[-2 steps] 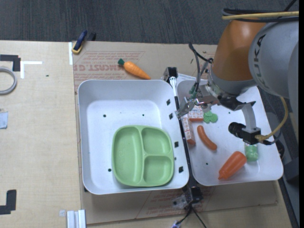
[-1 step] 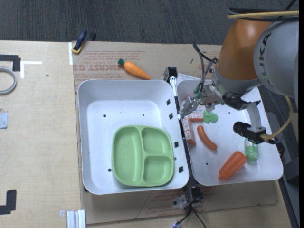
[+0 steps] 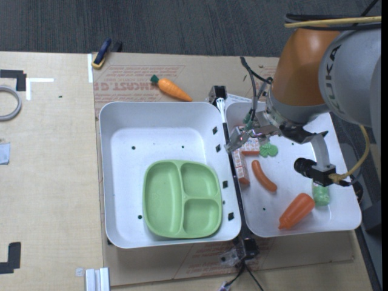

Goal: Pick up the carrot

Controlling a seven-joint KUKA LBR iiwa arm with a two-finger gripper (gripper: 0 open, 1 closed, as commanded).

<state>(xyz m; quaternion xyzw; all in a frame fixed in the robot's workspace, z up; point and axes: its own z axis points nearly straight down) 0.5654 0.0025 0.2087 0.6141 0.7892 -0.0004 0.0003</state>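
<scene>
Lying near the right bin's (image 3: 262, 222) front right corner, a stubby orange cone-shaped carrot (image 3: 297, 211) is pointing toward the front edge. A smaller green-topped carrot (image 3: 171, 88) is resting behind the left bin (image 3: 121, 162). The gripper (image 3: 242, 137) is hovering over the right bin's left wall; whether it is open or closed cannot be told.

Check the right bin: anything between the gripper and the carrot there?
Yes. The gripper is near the bin's left wall, the carrot near the front right corner. A sausage lies roughly on the line between them.
</scene>
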